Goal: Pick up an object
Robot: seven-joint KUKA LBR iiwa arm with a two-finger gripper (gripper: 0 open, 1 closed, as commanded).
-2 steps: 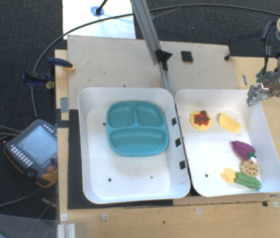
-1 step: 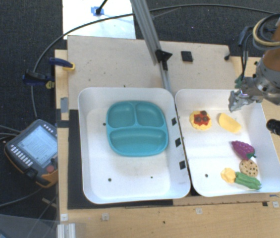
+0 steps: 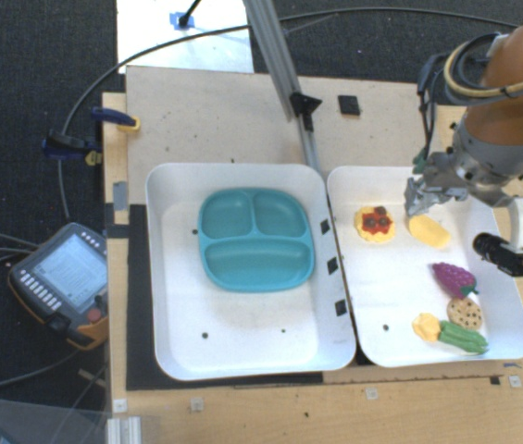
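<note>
In the left bin (image 3: pixel 178 340), a teal divided plate (image 3: pixel 255 240) is taking up the upper middle, leaving open white floor along the near side and around the edges. The right bin (image 3: pixel 372 340) is holding more clutter: a small pizza toy (image 3: pixel 376 223) and a yellow piece (image 3: pixel 429 231) are sitting near its far end, with the gripper (image 3: pixel 420 200) hanging just above them. Purple grapes (image 3: pixel 453 277), a cookie (image 3: pixel 466 314), a green pod (image 3: pixel 464 339) and a yellow lump (image 3: pixel 427 326) are crowding its near right corner. The bin's left strip is lying open.

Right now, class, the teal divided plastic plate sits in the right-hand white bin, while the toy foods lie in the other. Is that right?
Not quite. The camera view shows the teal divided plastic plate in the left-hand white bin; the toy foods, such as the small pizza, lie in the right-hand bin.
</note>
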